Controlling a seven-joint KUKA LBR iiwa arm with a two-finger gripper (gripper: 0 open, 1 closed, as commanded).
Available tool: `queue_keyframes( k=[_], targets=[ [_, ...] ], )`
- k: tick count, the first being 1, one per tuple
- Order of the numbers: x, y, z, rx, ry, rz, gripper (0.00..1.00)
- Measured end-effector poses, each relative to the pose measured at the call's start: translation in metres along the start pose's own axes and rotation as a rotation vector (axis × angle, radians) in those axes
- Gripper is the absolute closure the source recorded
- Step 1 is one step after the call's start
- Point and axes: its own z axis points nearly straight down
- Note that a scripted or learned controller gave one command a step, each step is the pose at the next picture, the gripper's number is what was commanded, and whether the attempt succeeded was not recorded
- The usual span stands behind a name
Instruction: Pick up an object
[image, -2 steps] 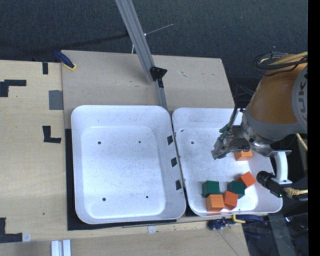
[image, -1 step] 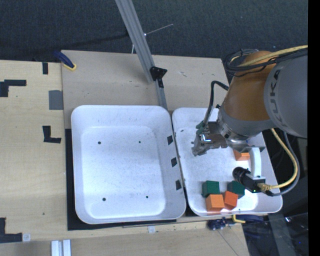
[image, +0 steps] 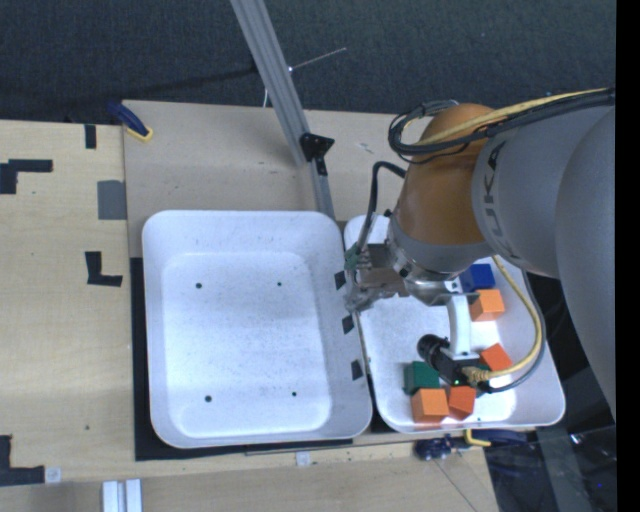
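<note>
The arm's orange-banded wrist (image: 445, 190) hangs over the right bin (image: 535, 405). My gripper (image: 366, 278) is low at that bin's left wall, close to the gap between the two bins. Several small blocks lie in the right bin: a blue one (image: 483, 274), an orange one (image: 488, 305) just below it, another orange one (image: 497, 357), a green one (image: 420, 376), and an orange (image: 431, 404) and a red-orange block (image: 462, 400) side by side at the front. The blocks lie to the right of and in front of the gripper. The wrist hides the bin's back part.
The left bin (image: 245, 325) stands beside the right one, their rims nearly touching. A slanted grey metal bar (image: 285, 95) crosses the bench behind the bins. A black cable end (image: 435, 352) with a yellow cable (image: 520, 365) hangs over the right bin's front.
</note>
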Motion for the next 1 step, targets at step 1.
queue_keyframes(
  k=[1],
  targets=[
    [0.0513,0.0141,0.0087,-0.001,0.000,-0.001,1.00]
  ],
)
